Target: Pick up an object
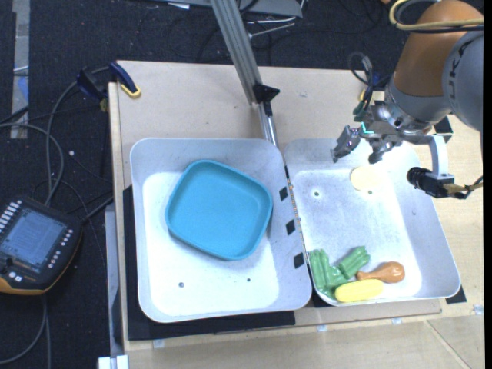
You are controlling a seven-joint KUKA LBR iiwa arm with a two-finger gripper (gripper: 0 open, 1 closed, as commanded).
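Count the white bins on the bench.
2: the left bin holding a blue plate; the right bin with toy food in its near corner.

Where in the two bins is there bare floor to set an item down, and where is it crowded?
Left bin: the blue plate takes the middle; a bare strip runs along the near edge.
Right bin: the middle is bare, between the gripper and the near corner.
Crowded there: green toy vegetables, yellow piece, orange drumstick.
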